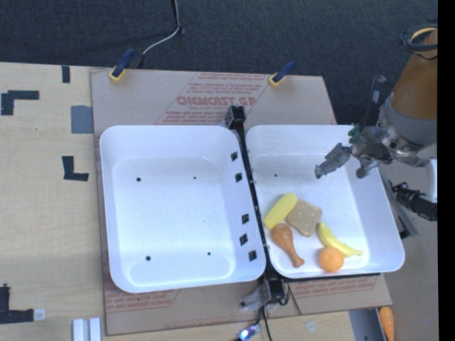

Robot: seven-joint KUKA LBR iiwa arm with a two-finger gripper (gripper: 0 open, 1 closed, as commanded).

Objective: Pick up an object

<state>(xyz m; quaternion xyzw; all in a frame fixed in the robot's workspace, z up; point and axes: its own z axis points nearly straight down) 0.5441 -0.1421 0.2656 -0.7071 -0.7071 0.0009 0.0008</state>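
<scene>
While the end effector (346, 160) hung apparently open and empty, the drumstick (287, 242) looked light, rigid, best gripped mid-shaft

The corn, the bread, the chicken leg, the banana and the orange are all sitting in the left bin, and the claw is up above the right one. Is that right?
Not quite. The camera view shows the corn, bread, chicken leg, banana and orange in the right bin, not the left bin. The claw is above the right bin, as you said.
</scene>
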